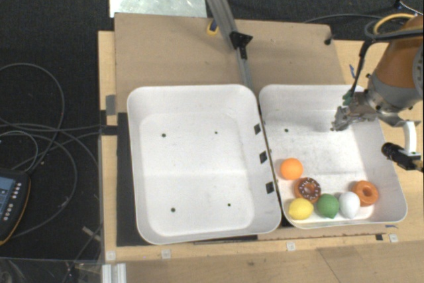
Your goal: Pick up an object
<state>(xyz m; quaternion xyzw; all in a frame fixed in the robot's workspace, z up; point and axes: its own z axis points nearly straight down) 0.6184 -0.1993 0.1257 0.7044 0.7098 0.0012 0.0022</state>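
The gripper point(342, 120) hangs over the right bin's point(311, 99) far end; I cannot tell its state. The orange ball point(291, 169) and doughnut point(309, 189) touch, so a grab may slip.

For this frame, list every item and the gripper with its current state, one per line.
Gripper: above the right bin's upper part, nothing seen in it.
Orange ball: lying in the right bin, untouched.
Chocolate donut: lying flat.
Yellow lemon: resting by the front wall.
Green ball: resting by the front wall.
White egg: resting beside the green ball.
Orange ring: lying flat.
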